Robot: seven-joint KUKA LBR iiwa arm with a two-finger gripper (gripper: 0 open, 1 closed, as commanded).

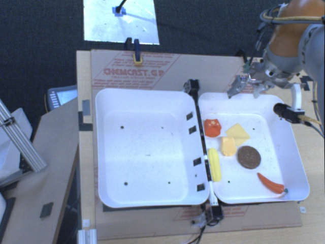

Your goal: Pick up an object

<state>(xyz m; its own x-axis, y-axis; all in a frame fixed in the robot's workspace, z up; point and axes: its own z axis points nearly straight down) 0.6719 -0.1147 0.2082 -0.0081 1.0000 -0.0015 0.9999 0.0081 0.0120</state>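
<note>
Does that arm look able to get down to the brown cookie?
Probably yes. The cookie lies flat with nothing over it, a little apart from its neighbours, and the end effector hangs above the same bin's far edge.

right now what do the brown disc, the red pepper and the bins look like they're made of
Brown disc: matte, speckled surface, perhaps a plastic or foam toy cookie; the look leaves it open.
Red pepper: smooth and evenly coloured with a slight sheen, likely moulded plastic or rubber.
Bins: thin white moulded plastic with rounded rims and a soft gloss.
</note>
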